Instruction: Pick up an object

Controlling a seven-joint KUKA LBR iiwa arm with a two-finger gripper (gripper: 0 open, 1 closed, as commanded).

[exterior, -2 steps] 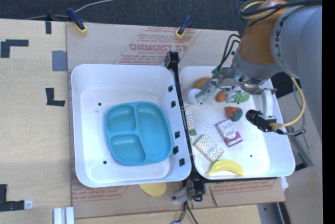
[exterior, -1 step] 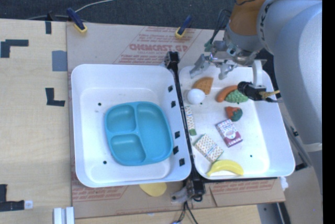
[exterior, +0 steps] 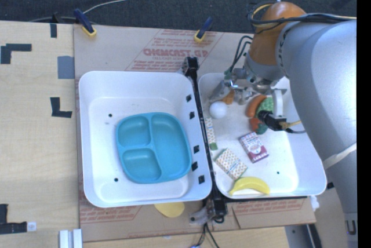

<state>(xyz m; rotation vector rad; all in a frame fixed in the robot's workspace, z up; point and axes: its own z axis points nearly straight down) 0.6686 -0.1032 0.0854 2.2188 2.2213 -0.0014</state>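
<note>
Camera view: white ball (exterior: pixel 218 109) just beside tool (exterior: pixel 227 92).

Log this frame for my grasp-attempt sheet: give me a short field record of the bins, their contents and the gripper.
left bin: blue divided plate
right bin: white ball, red card box, patterned box, banana, orange-and-green toys
gripper: low over the right bin's far end, beside the white ball
object between fingers: none visible
outside the bins: yellow piece at the left bin's near edge
</note>
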